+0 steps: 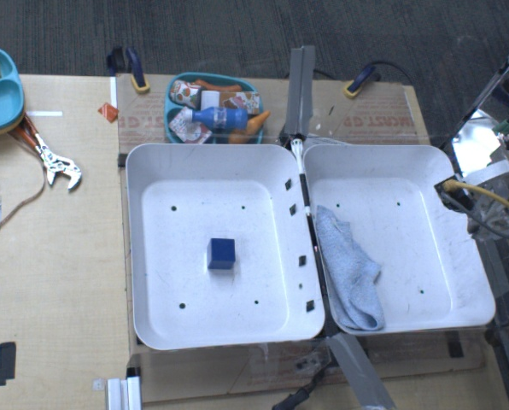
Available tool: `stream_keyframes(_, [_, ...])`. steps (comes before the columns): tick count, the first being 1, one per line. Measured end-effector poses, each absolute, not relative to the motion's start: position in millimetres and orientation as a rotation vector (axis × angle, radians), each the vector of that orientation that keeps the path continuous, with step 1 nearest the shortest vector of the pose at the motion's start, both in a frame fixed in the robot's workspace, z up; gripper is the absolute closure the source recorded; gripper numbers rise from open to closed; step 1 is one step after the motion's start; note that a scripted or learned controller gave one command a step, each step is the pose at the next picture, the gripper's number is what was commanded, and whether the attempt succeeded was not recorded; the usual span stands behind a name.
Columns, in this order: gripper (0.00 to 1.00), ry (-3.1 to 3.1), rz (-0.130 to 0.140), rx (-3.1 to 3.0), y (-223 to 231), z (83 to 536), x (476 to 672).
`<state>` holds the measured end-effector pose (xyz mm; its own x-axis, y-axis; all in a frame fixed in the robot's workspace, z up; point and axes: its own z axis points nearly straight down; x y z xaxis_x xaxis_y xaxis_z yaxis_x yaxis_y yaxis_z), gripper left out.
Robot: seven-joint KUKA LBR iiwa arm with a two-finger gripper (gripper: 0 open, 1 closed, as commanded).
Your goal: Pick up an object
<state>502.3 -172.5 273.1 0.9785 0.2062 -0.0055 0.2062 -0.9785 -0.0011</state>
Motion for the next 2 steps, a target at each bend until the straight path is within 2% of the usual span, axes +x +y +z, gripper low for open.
stream_keyframes(1, [1.0, -0.308, 0.009, -3.124, -144.4, 112.0, 508.2])
stream_keyframes(2, [0.0, -0.309, 0.008, -3.124, -144.5, 112.4, 508.5])
